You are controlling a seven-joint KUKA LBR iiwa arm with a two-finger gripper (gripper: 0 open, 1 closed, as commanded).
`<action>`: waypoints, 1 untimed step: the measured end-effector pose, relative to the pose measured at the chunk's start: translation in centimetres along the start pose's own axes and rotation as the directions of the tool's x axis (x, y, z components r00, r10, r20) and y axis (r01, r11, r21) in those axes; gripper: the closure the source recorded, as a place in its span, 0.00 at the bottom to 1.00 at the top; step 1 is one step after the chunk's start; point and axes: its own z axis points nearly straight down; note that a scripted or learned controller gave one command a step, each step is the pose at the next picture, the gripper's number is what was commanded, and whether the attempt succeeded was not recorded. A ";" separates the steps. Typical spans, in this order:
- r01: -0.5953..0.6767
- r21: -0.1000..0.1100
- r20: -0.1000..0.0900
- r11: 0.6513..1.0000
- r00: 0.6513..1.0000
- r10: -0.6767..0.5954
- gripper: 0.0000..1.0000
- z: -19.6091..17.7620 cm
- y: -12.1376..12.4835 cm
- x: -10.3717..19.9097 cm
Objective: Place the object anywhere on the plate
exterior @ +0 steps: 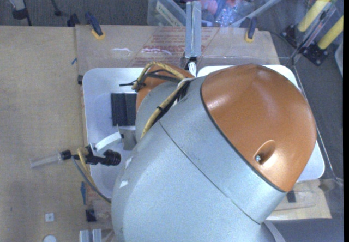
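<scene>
While the arm [218, 153] is looming over the bins [95, 85], I am failing to tell whether the claw is clenched or released, or where the object is lying beneath it, so a blind drop is risking missing the plate.

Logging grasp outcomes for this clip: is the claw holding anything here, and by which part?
Cannot be told. The arm covers most of both bins, hiding its working end and whatever lies beneath.
</scene>
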 end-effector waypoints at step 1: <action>0.080 -0.001 0.003 0.997 0.997 -0.080 1.00 0.2 1.1 5.3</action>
